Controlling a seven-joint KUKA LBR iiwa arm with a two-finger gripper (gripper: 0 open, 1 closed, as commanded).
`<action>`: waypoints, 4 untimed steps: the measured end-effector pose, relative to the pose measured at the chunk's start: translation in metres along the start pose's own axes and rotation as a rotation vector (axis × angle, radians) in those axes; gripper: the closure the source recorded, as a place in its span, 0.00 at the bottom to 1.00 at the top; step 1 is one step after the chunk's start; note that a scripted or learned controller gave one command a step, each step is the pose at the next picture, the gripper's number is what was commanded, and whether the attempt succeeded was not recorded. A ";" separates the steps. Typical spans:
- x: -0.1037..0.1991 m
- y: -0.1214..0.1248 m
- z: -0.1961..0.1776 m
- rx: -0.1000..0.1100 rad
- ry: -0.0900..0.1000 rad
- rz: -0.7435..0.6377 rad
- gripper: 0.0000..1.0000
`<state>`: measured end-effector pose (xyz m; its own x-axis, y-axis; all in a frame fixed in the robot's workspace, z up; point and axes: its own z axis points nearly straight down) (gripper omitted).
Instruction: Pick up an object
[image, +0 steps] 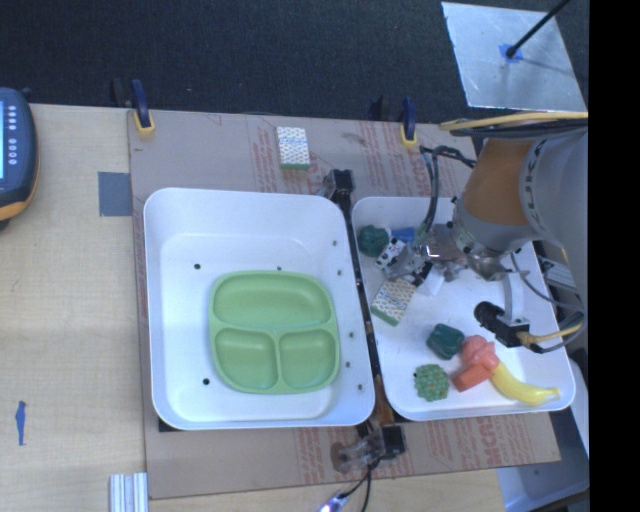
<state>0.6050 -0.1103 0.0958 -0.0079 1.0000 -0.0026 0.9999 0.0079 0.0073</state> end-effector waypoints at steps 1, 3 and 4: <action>-0.092 -0.014 0.003 0.006 -0.001 0.009 0.00; -0.105 0.037 -0.088 0.005 0.000 0.007 0.00; -0.059 0.051 -0.015 0.000 -0.002 0.005 0.00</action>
<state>0.6568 -0.1692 0.1116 -0.0031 1.0000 -0.0048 1.0000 0.0031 0.0070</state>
